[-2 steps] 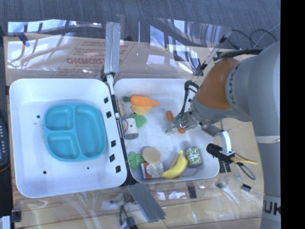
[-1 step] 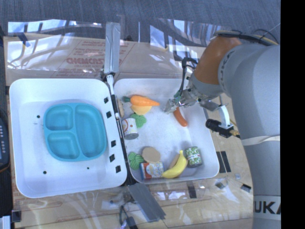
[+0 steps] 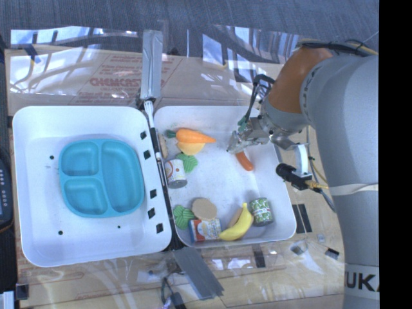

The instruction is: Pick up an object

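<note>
White plastic makes up both shallow bins: the left bin (image 3: 26,172) carries a turquoise three-compartment plate (image 3: 101,176) near its middle, with a broad bare margin all round it. The right bin (image 3: 219,172) is busier. The grey arm with its orange band (image 3: 328,95) leans in from the right, and its gripper (image 3: 239,141) hangs low near the bin's upper right part, the tip right at the upper end of a small orange-red carrot-like stick (image 3: 245,161) lying on the bin floor. Whether the tool is spread or clenched I cannot tell from here; the stick seems to lie flat rather than be lifted.

Against the left wall sit a plump orange toy carrot (image 3: 193,136) over a yellow rounded piece (image 3: 190,148), and below them a small tin can (image 3: 175,174) on its side. Along the bottom edge crowd a green leafy toy (image 3: 182,216), a tan round disc (image 3: 204,208), a red-labelled can (image 3: 206,229), a yellow banana (image 3: 239,224) and a green can (image 3: 261,211). The bin's centre is open white floor, between stick and bottom row.
</note>
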Available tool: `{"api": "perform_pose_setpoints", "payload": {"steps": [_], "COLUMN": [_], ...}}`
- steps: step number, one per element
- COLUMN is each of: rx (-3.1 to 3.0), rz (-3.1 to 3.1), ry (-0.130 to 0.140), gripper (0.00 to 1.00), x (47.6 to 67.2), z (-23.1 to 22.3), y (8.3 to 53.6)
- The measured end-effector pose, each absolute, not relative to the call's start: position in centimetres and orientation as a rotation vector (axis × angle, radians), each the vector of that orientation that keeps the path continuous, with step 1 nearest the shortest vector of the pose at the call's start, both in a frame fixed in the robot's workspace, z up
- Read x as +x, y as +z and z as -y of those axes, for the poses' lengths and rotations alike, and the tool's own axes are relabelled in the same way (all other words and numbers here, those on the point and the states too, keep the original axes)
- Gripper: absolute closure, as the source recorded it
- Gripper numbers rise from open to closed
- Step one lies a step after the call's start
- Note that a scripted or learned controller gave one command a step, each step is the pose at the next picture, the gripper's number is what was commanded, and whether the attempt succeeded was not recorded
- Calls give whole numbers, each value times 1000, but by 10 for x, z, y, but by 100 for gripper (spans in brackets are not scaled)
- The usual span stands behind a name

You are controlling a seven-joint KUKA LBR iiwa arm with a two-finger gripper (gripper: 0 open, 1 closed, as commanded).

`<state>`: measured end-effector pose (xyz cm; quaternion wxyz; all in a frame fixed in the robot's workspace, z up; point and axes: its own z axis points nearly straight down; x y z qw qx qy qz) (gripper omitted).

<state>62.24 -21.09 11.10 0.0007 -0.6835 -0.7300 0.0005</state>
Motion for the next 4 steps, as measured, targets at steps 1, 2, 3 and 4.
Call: {"api": "perform_pose_setpoints", "payload": {"steps": [1,2,3,4], "rx": [-1944,-1939,-2134,-2132], "rz": [2464,2468,2307,2306], "ry": [1,0,0,1], "gripper": [0,100,100,0], "x": [601,603,610,609], "z": [208,207,211,211], "y": [92,102,147,146]}}
